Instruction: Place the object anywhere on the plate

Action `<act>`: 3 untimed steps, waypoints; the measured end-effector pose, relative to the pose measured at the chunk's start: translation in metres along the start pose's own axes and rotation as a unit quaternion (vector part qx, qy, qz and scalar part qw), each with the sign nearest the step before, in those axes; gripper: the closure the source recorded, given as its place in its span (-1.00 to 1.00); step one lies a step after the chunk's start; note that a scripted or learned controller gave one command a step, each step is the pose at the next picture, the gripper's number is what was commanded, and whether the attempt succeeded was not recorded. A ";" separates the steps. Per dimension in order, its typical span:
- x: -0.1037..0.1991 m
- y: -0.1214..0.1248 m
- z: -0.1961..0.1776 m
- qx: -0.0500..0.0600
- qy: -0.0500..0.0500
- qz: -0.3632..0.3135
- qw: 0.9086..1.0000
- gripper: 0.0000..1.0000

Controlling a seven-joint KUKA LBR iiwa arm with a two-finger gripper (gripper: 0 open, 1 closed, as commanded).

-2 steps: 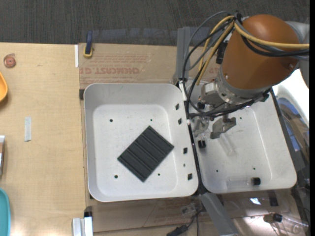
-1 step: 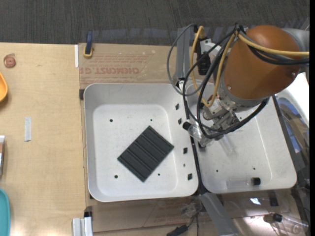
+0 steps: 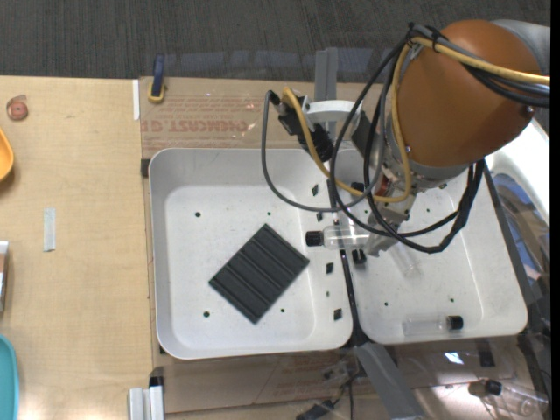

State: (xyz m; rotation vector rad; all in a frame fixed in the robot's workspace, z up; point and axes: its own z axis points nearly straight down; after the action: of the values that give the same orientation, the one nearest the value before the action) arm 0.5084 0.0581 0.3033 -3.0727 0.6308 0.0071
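1. Judged barely begun: nothing seen resting on the dark grey ribbed rectangular plate (image 3: 260, 272), lying flat and skewed in the middle of the left shallow white bin (image 3: 175, 199)
2. Probably the object to move: a small clear piece with a black end (image 3: 433, 325), lying near the front wall of the right shallow white bin (image 3: 494, 296); too small and faint to identify with certainty
3. Hanging low over the seam between the two bins: the two-finger gripper (image 3: 346, 239), under the orange band (image 3: 464, 86) and a tangle of black cables (image 3: 289, 191)
4. Cannot tell whether the claw is apart or together; too blurred and cluttered, and nothing visibly clamped in it
5. Relative to the claw: clear piece well apart, off toward the front of the right bin; plate near, just across the seam in the left bin
6. Left to do, as a judgement: reach the piece, grasp it, carry it across the seam, set it down anywhere on the ribbed surface
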 end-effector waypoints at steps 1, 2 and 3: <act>-0.050 -0.087 0.051 -0.002 -0.001 -0.030 1.000 1.00; 0.037 -0.202 0.081 0.000 0.000 0.023 1.000 1.00; 0.005 -0.162 0.067 -0.002 -0.001 -0.098 0.995 1.00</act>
State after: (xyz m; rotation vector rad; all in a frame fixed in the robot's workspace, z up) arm 0.5766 0.2051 0.2371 -3.1220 0.3260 0.0096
